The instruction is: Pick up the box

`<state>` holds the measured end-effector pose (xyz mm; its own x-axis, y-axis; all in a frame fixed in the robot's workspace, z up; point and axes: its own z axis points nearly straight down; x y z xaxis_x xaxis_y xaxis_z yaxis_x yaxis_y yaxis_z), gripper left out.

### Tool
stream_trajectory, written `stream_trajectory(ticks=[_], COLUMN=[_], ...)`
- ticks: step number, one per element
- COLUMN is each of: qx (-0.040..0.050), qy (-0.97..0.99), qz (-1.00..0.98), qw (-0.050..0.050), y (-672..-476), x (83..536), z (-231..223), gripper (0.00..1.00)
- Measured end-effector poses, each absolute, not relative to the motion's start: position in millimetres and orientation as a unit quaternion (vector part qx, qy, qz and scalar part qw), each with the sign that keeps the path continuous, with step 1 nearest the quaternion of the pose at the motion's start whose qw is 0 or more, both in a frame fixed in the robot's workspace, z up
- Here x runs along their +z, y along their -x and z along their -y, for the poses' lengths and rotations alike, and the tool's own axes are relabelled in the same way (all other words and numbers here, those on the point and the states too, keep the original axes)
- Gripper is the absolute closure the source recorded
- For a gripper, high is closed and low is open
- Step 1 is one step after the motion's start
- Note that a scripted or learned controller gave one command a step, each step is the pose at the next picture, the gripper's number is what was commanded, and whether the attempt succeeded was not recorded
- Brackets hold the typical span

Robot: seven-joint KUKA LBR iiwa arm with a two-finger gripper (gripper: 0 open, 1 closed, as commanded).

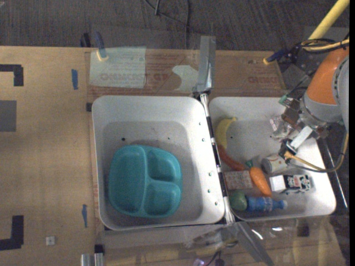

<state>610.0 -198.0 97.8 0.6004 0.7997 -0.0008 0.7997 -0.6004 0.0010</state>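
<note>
A small brown speckled box lies at the left wall of the right bin, beside an orange carrot. A white carton with black patches lies on its side near the bin's right front. My gripper hangs over the back right part of this bin, above and behind a grey can. It is well apart from the brown box and holds nothing that I can see.
The right bin also holds a banana, a red pepper, a green fruit and a blue bottle. A teal divided plate lies in the left bin.
</note>
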Motion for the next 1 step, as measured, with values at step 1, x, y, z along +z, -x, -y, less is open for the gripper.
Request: stream_trajectory(ticks=[1], qx=[-0.0005], qy=[-0.953], qz=[-0.304], qw=[0.0], y=[-641.3], x=[224.1], z=[155.4], gripper=[1.0])
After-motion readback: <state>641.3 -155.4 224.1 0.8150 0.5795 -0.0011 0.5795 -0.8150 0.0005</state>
